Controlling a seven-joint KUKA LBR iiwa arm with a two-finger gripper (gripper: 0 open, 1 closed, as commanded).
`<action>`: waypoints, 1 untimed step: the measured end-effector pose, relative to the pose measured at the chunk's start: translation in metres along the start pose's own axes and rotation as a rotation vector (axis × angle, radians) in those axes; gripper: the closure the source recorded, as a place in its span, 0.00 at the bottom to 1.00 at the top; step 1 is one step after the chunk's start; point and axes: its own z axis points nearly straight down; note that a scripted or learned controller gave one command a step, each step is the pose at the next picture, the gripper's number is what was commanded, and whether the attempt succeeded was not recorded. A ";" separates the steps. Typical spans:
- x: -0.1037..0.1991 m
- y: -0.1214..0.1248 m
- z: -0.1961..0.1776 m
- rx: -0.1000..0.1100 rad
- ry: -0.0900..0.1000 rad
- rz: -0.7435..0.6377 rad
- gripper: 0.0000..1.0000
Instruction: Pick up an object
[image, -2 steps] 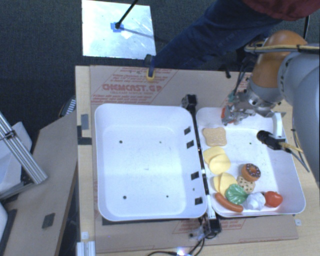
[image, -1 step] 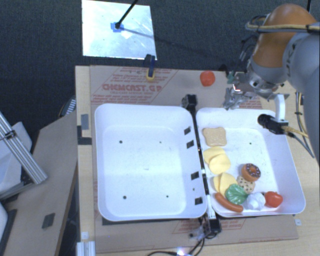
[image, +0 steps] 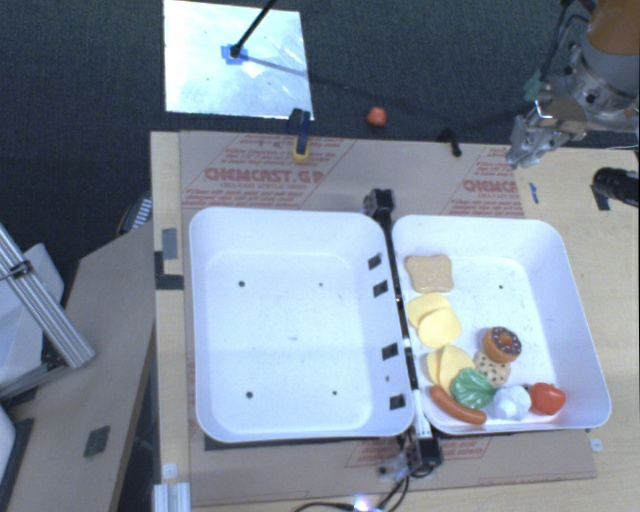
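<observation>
Near edge, right bin (image: 570, 290): toy food crowded along its left wall and near corner. Sausage (image: 458, 406) lies at the front lip, touching the green leaf (image: 470, 386). White piece (image: 512, 402) and tomato (image: 546, 398) sit just beside it, in the near right corner. Behind them the donut (image: 502, 344) rests on a cookie (image: 490, 370); yellow slices (image: 438, 325) overlap in a run up the left wall, ending at the toast (image: 429, 271), which lies flat and apart.

Judgement: the clustering leaves toast as the cleanest target; the front pile risks a multi-object or glancing grasp.

Left bin (image: 205, 300): bare white floor.

Far right: gripper (image: 527, 140) hangs beyond the right bin's far rim, over the bench, well apart from all objects. Nothing seen in it; finger spacing too small to resolve, so I cannot tell. Pick not yet begun.
</observation>
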 end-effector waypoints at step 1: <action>0.083 -0.023 -0.090 0.009 0.006 -0.011 1.00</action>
